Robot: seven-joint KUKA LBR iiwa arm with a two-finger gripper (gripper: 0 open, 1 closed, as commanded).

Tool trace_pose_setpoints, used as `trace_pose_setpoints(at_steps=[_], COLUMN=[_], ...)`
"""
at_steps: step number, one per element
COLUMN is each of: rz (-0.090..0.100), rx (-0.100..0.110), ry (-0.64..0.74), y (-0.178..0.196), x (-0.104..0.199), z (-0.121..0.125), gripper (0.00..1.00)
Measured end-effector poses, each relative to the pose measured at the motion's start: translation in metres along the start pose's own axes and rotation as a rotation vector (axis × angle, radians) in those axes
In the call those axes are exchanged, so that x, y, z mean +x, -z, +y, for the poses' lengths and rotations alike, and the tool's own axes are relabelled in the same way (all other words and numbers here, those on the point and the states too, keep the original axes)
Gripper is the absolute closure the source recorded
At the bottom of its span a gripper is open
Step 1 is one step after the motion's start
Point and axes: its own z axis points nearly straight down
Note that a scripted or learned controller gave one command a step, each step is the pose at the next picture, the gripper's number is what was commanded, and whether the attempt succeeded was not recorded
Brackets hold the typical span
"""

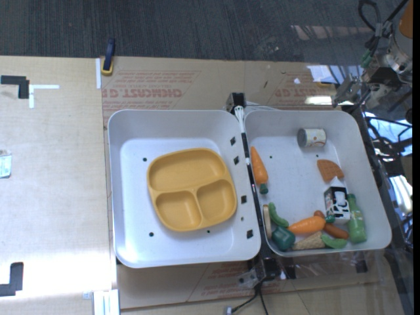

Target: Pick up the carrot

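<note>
Two carrots lie in the right bin. One orange carrot rests along the bin's left wall, tip toward the back and green top toward the front. A second carrot lies sideways in the pile of toy food at the front. My gripper hangs at the upper right, outside the bin's back right corner, well away from both carrots and with nothing seen in it.
A yellow divided plate sits in the left bin. The right bin also holds a small can, a brown slice, a black-and-white box and green vegetables. Cables hang by the arm at right.
</note>
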Motion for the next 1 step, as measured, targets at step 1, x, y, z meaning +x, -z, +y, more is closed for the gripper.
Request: trace_pose_setpoints(at_steps=[1], rz=[0.001], rx=[0.002], ry=[-0.202], y=[0.0101], x=[-0.0358], z=[-0.0632], gripper=[0.0])
